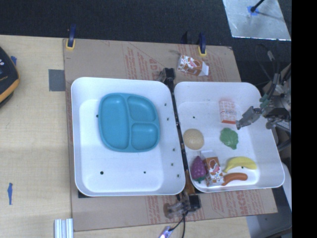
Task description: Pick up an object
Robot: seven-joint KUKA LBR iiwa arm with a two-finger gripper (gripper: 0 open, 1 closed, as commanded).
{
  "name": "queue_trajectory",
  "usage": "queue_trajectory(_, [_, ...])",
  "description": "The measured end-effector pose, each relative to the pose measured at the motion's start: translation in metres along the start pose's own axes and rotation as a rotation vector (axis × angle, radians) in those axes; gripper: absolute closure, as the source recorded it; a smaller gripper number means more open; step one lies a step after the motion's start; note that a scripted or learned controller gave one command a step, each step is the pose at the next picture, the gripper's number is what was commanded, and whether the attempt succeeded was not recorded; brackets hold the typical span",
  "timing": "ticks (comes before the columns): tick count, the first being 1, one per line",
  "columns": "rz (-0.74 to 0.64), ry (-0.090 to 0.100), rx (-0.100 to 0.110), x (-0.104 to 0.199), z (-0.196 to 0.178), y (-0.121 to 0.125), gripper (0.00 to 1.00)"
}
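The right white bin (265, 182) holds several small items. A pink-and-white packet (227, 111) lies near its back, with a green leafy piece (229, 138) in front of it. Further left is a tan round bun (193, 139). Along the front lie purple grapes (198, 167), a small printed carton (213, 170), a yellow banana (241, 163) and a red sausage (234, 178). My gripper (256, 122) hangs over the bin's right side, to the right of the packet and the green piece. It is open, and nothing is between its fingers.
The left white bin (84, 133) holds a blue divided plate (130, 122). A loose snack wrapper (192, 66) lies on the cardboard behind the bins. Blue clamps (201, 42) hold the cardboard's back edge. A yellow-black device (6, 78) sits at the far left.
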State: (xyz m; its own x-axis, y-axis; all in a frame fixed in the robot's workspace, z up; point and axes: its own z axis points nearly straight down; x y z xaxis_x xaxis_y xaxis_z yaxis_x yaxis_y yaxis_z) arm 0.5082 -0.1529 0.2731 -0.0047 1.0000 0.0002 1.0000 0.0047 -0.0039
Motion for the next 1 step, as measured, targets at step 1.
queue_trajectory(1, [0.0,-0.001,0.002,-0.0297,0.0863,0.0423,0.0])
